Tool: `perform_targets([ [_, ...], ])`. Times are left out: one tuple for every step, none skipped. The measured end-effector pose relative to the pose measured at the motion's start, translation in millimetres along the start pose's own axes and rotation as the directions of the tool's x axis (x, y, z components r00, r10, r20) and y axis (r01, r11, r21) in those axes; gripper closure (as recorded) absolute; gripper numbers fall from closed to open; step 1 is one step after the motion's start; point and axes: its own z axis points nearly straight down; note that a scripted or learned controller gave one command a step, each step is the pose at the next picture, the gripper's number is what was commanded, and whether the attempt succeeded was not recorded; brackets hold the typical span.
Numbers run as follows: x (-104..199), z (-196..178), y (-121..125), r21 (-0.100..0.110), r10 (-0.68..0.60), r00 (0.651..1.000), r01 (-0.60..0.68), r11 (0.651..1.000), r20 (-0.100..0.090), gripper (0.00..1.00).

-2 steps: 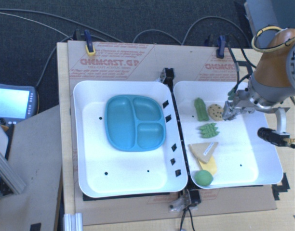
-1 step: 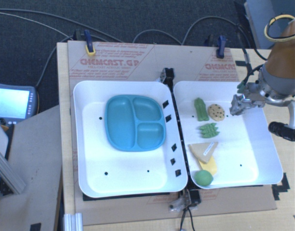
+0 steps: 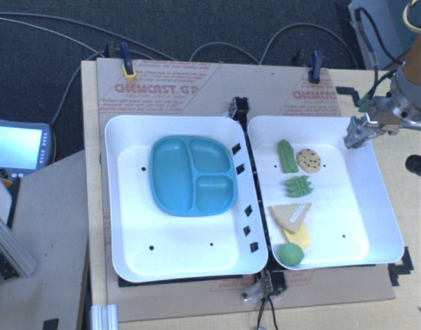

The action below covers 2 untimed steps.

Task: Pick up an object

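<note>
Two shallow white bins side by side on a bench, seen from above at a slant; in the left bin [image 3: 128, 239], a blue divided plate [image 3: 193, 175] lying flat near the middle; in the right bin [image 3: 362, 205], a cluster of small toy foods along the left side, near the divider; from back to front there, a long green stick [image 3: 287, 156], a round speckled cookie [image 3: 308, 160] just beside it, a leafy green piece [image 3: 298, 185], a tan wedge [image 3: 291, 216] overlapping a yellow piece [image 3: 300, 238], and a green ball [image 3: 290, 254] at the front edge; at the right bin's back right corner, the gripper [image 3: 355, 132] poised above the rim, well apart from the foods, nothing visible between its fingers; open or closed impossible to tell from this angle.
</note>
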Motion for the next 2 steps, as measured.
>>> perform_targets([
  [41, 3, -12, 0.011, -0.004, 1.0, 0.004, 1.0, -0.005, 1.0],
  [94, 18, -22, 0.013, -0.005, 1.0, 0.005, 1.0, -0.006, 1.0],
])
